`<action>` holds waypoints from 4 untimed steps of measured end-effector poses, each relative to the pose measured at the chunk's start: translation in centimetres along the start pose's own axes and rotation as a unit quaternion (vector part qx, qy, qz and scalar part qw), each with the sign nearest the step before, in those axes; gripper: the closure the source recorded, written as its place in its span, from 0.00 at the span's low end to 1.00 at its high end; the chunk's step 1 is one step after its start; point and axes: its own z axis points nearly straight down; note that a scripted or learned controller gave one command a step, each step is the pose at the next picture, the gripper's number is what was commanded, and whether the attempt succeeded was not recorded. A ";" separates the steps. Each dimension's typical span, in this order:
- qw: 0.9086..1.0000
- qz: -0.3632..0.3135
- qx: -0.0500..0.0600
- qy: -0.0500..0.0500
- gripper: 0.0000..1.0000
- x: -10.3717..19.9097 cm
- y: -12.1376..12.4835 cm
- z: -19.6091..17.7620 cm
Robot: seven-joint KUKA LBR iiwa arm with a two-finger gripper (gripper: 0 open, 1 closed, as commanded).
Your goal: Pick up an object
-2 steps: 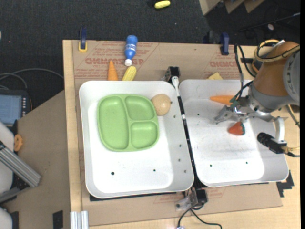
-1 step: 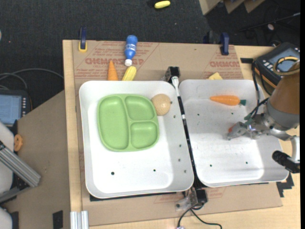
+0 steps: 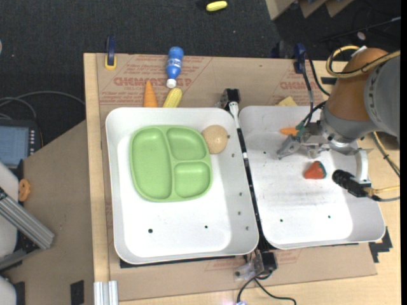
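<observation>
Whether the fingers [image 3: 294,146] are spread or pressed together I cannot tell; they hover low in the right bin [image 3: 299,224]. A small orange piece [image 3: 289,131] lies just beside them, a red object [image 3: 314,169] nearby.

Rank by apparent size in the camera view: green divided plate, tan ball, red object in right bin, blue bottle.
1. green divided plate, by far
2. blue bottle
3. tan ball
4. red object

The bottle and the ball look close; the bottle is longer, the ball rounder.
</observation>
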 end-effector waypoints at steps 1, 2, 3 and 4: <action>1.000 0.006 0.007 0.001 0.00 -3.7 -7.2 0.0; 1.000 0.004 0.003 0.000 1.00 -3.5 -6.8 -1.0; 1.000 0.000 0.001 0.001 1.00 2.9 -1.0 0.1; 1.000 -0.001 0.000 0.001 1.00 11.7 -3.1 -10.6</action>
